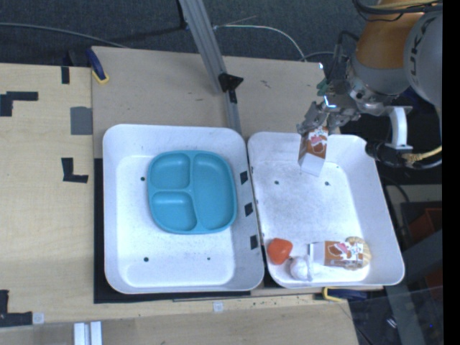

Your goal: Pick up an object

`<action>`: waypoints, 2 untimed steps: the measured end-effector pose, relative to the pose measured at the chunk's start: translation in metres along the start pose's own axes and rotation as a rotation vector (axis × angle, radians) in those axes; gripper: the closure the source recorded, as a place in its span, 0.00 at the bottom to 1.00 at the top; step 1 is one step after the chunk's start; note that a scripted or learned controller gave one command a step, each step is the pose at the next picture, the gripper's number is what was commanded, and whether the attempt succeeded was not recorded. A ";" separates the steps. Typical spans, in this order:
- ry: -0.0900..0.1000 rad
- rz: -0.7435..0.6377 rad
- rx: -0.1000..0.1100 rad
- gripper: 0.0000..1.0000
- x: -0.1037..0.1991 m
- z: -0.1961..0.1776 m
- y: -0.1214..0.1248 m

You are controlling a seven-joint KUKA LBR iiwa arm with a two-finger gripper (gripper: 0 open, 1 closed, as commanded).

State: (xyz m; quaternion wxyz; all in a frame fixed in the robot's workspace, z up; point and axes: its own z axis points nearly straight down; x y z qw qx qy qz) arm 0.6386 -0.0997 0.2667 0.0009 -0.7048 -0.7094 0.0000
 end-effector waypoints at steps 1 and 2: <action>0.000 0.000 0.000 1.00 0.053 -0.003 -0.004; 0.000 0.000 0.001 1.00 0.106 0.002 0.003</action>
